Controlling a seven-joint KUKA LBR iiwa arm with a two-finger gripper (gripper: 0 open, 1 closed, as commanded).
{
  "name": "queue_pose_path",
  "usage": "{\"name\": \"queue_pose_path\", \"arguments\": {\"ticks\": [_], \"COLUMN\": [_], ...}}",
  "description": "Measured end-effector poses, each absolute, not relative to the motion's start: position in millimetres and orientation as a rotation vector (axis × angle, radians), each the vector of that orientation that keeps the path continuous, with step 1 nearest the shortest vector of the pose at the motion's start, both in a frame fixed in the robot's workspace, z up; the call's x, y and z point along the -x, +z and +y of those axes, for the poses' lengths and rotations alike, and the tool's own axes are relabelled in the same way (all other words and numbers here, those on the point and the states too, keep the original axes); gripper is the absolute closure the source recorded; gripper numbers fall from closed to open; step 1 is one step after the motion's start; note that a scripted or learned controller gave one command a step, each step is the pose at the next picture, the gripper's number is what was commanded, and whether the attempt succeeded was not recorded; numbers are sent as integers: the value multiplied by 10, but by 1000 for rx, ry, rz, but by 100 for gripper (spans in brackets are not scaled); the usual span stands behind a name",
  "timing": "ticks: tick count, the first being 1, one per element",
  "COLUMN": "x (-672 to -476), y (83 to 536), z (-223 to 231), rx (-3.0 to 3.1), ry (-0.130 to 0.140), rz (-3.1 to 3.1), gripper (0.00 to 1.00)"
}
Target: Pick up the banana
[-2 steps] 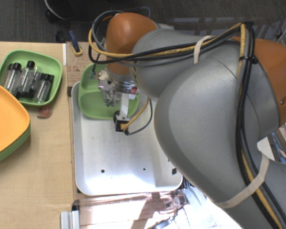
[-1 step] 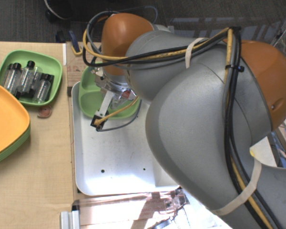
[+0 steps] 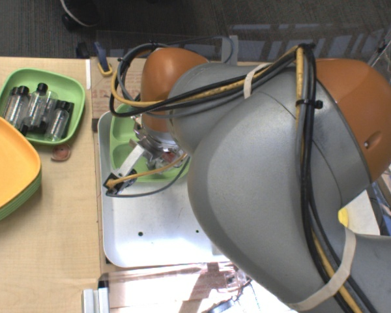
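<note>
Grey casing w/ an orange band (image 3: 173,70): the arm (image 3: 260,175) reaches in from the right and hangs over most of the white bin (image 3: 150,240). The gripper (image 3: 154,150) is low over the bin's upper-left part, right above a green dish (image 3: 122,154) that sits inside the bin against its left wall. The wrist blocks the view there, so I can't tell if the gripper is open, closed or has hold of anything. I also can't tell where the banana lies rel. to the gripper; nothing I can make out on the dish or on the bare bin floor reads as one, and the arm covers the rest. The bin's lower half is bare white w/ a couple of small dark dots.

On the wooden bench (image 3: 45,253) to the left, well apart from the gripper, is a green tray (image 3: 75,87) holding several clear vials (image 3: 39,106) w/ black caps, lying side by side. Just below it lies a small brown round thing (image 3: 60,152). At the far left edge is an orange plate (image 3: 10,168), stacked on a green one.
</note>
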State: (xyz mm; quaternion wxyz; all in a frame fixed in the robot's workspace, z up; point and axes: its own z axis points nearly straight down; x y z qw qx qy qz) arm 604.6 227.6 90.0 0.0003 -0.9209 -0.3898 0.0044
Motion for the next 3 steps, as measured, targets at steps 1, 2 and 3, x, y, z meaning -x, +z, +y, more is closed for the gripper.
{"name": "queue_pose_path", "arguments": {"ticks": [1, 2, 3], "x": [-5749, -5617, -5922], "y": [1100, 1074, 906], "z": [2261, 2261, 1430], "rx": [3047, 3129, 3126], "ry": [5, 2, 8], "rz": [-770, -306, -344], "gripper": [100, 100, 100]}}
